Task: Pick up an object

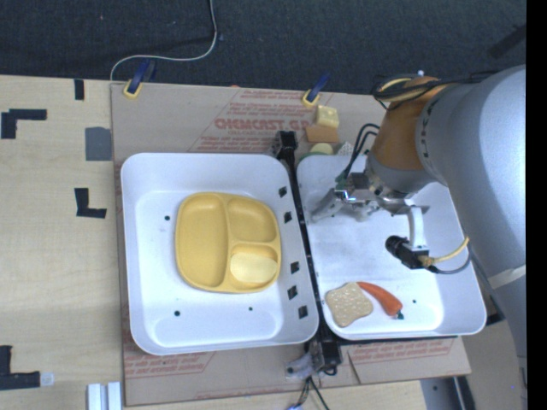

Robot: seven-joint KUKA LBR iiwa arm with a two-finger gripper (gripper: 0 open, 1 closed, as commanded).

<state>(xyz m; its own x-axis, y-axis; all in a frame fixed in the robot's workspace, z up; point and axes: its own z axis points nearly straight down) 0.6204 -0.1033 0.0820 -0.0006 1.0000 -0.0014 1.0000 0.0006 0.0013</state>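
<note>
1. Currently the gripper (pixel 329 203) sits low over the upper left part of the right bin (pixel 457 229), close to the divider between the two bins, with the arm (pixel 479 143) reaching in from the right.
2. Whether the gripper is open or closed cannot be told from this angle, and nothing is visible in its grasp.
3. Candidate objects lie at the near edge of the right bin: a slice of bread (pixel 348 303) and, touching its right side, an orange carrot (pixel 382 298).
4. Two more things, a tan block (pixel 323 125) and a pale green piece (pixel 320 149), sit at the far end of that bin by its top rim, near the gripper.
5. A yellow divided plate (pixel 226 239) rests in the middle of the left bin (pixel 141 229); it looks wide and flat, so I judge it a poor target.
6. To do the step well, choose one object and centre the gripper over it before descending.
7. The carrot looks easiest: narrow, so closing across its short axis should work.
8. Since bread and carrot touch, approach from the carrot's free side, or risk nudging both away.
9. Descend straight, close fully, then lift slowly to check the hold.
</note>
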